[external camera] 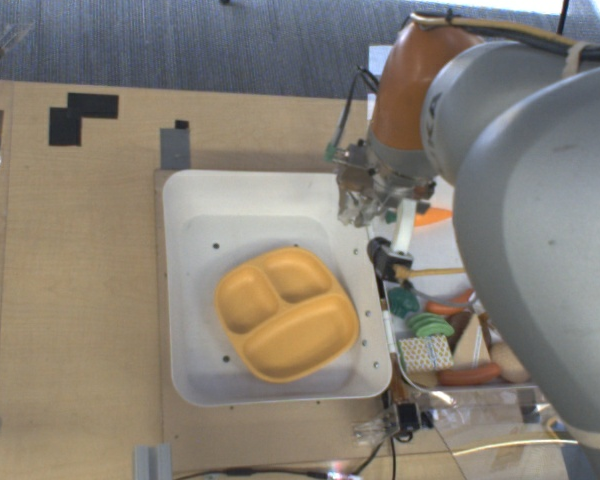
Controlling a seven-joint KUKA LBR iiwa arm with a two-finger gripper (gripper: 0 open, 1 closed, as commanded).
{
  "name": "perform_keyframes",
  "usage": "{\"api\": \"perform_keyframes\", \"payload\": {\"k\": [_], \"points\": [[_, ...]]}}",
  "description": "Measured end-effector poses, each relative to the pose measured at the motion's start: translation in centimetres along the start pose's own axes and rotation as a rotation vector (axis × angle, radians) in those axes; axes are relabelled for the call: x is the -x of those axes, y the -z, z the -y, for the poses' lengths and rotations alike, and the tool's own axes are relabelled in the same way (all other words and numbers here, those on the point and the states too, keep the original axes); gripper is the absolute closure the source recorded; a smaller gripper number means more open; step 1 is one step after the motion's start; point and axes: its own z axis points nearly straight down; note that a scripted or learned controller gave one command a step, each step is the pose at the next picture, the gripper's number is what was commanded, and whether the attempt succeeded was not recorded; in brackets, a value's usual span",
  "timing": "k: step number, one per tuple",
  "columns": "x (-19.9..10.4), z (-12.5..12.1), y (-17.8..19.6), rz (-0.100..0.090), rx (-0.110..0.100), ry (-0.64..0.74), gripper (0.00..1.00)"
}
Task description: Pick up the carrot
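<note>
An orange, tapered piece that looks like the carrot [436,215] peeks out in the right bin, just right of the wrist and mostly hidden by the arm. My gripper [365,206] hangs over the wall between the two bins, a little left of that orange piece. I see nothing held in it. The big grey arm covers most of the right bin.
A yellow divided plate [285,313] lies in the left white bin [195,268]. The right bin's visible strip holds a green item [405,299], a green sliced piece [431,325], a patterned small box [425,352], a reddish sausage [469,375] and a thin orange strip [458,299].
</note>
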Motion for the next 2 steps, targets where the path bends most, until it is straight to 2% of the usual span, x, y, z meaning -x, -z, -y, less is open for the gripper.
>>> {"api": "perform_keyframes", "payload": {"k": [1, 2], "points": [[-6.6, -3.5, -10.0, 0.007, -0.006, -0.261, 1.00], [-16.3, 3.0, -10.4, -0.005, 0.003, -0.149, 1.00]]}}
